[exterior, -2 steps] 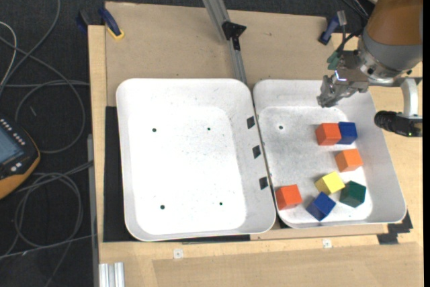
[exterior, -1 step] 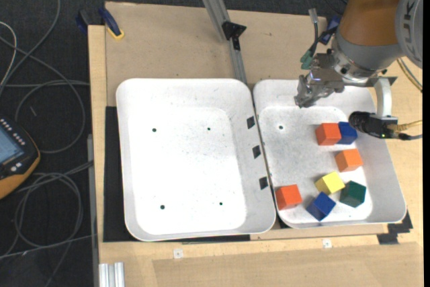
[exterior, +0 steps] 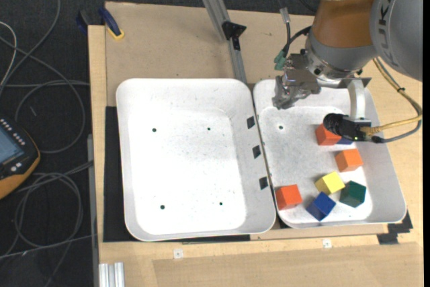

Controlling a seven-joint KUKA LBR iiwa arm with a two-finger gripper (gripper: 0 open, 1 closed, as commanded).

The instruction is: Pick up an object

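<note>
The right bin [exterior: 299,158] holds several small blocks. A red block [exterior: 327,136] lies near its middle, with an orange block [exterior: 348,159] just below it. Toward the front lie a yellow block [exterior: 330,183], a green block [exterior: 353,193], a blue block [exterior: 321,206] and an orange-red block [exterior: 289,195]. My gripper [exterior: 286,95] hangs over the bin's far left corner, up and left of the red block and apart from every block. I see nothing in it.
The left bin [exterior: 181,158] sits beside the right one, with black clips along the shared rim. A metal pole [exterior: 215,3] slants up behind the bins. A black cable plug [exterior: 338,124] hangs from the arm just above the red block.
</note>
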